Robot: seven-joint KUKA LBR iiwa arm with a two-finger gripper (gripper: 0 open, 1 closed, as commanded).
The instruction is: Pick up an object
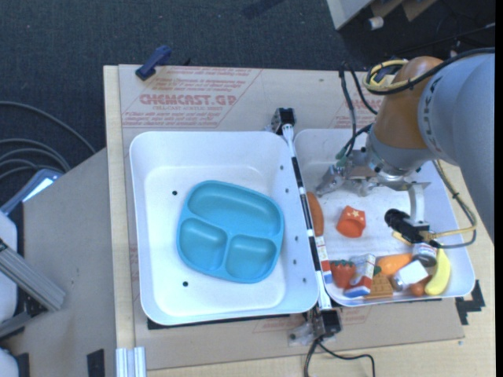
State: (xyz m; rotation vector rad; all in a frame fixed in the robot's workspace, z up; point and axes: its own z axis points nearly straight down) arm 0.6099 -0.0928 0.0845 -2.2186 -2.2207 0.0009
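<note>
The grey two-finger gripper (pixel 369 181) hovered over the right white bin (pixel 314 144); whether it was open could not be told. Just below it lay a small orange block (pixel 351 221). A straight, centred descent seemed best.

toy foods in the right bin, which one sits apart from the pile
The orange block with a pale mark, alone mid-bin; the banana, carrot and others cluster along the near edge.
</note>
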